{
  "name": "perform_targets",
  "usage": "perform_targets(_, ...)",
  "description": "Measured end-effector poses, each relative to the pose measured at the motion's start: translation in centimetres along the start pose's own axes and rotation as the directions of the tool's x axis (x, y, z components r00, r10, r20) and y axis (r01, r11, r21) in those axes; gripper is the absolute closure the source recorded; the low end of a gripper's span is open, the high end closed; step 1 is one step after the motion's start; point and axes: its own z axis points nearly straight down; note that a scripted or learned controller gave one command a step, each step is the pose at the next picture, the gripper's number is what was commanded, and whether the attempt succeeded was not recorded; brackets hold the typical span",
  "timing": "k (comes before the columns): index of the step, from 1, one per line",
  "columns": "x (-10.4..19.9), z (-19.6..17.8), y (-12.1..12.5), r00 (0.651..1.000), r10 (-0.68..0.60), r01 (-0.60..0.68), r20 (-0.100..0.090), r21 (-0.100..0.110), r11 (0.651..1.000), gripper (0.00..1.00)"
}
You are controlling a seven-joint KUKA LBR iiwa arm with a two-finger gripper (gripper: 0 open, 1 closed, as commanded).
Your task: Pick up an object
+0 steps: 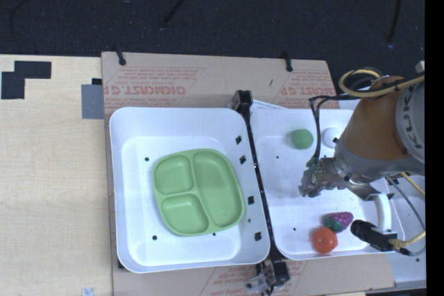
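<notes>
camera view: two bins; one green tray, three small objects; gripper state unclear.

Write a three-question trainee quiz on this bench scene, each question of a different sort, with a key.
1. True or false: the green divided tray lies in the right bin.
2. Which thing lies nearest the gripper? A) green ball B) red ball C) purple and green object
3. Fill in: the divided tray has ___ compartments.

Key
1. False: it lies in the left bin.
2. A, though all three lie in the right bin, apart from the gripper.
3. Three.
</notes>
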Motion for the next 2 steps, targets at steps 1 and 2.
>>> perform_targets(1, -0.5, -4.3, -0.3, 1.000, 0.001, -0.001, 0.001, 0.000, 1.000, 1.00)
perform_targets(2, -0.6, -7.3, -0.3, 1.000, 0.001, -0.001, 0.001, 0.000, 1.000, 1.00)
